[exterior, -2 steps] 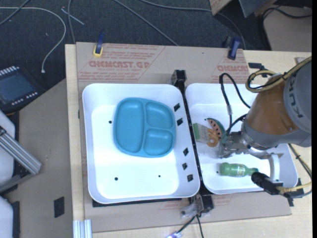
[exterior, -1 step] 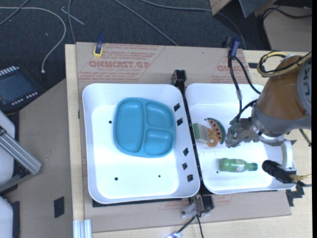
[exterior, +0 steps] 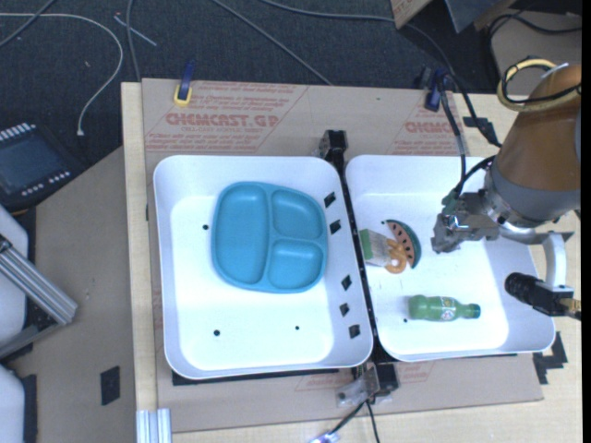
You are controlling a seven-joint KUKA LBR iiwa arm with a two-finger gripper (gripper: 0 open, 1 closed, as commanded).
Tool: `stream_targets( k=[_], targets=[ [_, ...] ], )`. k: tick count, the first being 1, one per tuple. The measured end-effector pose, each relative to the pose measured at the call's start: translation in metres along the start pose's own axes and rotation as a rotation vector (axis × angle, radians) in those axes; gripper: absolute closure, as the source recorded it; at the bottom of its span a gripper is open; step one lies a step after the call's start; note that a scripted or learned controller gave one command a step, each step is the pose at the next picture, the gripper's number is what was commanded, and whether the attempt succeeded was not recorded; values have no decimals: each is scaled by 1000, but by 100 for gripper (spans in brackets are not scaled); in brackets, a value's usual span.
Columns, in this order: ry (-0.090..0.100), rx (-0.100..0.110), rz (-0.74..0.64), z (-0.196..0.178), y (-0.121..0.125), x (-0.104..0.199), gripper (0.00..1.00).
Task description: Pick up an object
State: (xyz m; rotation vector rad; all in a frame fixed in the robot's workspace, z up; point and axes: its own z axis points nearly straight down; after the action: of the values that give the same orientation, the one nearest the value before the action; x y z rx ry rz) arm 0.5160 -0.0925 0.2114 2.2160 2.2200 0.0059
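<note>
While our gripper (exterior: 450,232) hovers over the right bin (exterior: 489,340), finger state unclear, nothing is picked: the green bottle (exterior: 443,309) lies near its front edge, untouched.

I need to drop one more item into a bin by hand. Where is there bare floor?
Left bin: bare floor in front of and left of the blue divided plate. Right bin: a bare strip along the far wall. It is crowded in the middle, around the small toy, gripper and green bottle.
</note>
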Motion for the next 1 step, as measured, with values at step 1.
stream_targets(
  k=[1],
  targets=[
    [0,-2,0,-62,8,2,100]
  ],
)
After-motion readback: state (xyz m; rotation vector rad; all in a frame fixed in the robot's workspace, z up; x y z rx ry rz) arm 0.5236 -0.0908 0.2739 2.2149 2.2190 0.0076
